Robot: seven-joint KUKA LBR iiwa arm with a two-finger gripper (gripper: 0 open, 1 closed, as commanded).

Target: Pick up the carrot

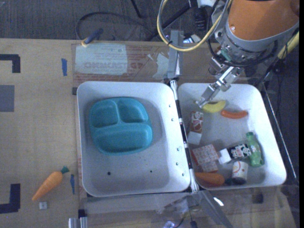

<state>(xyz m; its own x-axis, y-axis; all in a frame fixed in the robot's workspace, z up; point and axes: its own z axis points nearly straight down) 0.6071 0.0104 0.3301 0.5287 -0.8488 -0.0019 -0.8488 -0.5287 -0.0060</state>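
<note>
The carrot (47, 185), orange with a small green top, lies on the wooden bench outside both bins, near the front left corner, beside a strip of blue tape. My gripper (208, 98) hangs far from it, over the back left part of the right bin (273, 141), just above a yellow banana-shaped toy (214, 106). Nothing shows held in the gripper.
The left bin (85, 127) holds a teal divided plate (121, 125). In the right bin lie an orange sausage-like piece (234, 113), a green bottle (253, 151), a small carton (196, 121), a checked packet (205, 156), a cup (240, 171) and an orange item (209, 178).
</note>
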